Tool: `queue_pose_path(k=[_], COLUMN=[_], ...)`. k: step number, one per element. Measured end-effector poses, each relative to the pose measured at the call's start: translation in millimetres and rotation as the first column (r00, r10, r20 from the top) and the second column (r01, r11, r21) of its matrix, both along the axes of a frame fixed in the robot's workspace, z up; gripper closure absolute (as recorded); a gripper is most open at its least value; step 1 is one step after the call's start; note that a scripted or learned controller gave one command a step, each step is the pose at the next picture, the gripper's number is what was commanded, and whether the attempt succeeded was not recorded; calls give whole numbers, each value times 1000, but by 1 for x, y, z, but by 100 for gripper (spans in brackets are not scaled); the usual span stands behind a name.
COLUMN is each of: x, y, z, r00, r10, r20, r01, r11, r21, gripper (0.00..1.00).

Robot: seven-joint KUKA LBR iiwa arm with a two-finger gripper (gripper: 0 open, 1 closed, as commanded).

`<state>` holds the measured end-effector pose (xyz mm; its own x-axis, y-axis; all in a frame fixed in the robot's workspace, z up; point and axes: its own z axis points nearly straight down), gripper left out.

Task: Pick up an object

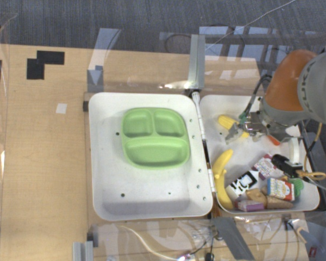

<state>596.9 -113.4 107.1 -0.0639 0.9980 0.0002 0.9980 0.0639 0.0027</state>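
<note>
Camera view: the hand hangs low in the upper part of the right bin, at the end of the grey arm reaching in from the right. Its tips sit right at a small yellow object — touching it or just over it, and I cannot tell which, nor whether the hand is spread or pinched.

That yellow piece lies just to the hand's left, its long axis running roughly left–right toward the divider between the bins. So the move turns on a short shift leftward and down, I judge, with the tips set across the piece's short side.

The banana lies below the hand, near the divider, curving down the bin's left wall. Packets and a small carton crowd the lower right corner. The green divided plate sits alone in the left bin, well apart from the hand.
</note>
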Motion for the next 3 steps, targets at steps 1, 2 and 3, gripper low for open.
queue_pose_path(k=[1, 2, 3], x=[-42, 51, 62], y=[21, 23, 19], z=[-16, -19, -20], r00=[997, 997, 995], r10=[71, 81, 89], r20=[16, -7, -41], r01=[-71, -81, -89], r11=[997, 997, 996], r21=[-4, 0, 8], gripper=[0, 0, 0])
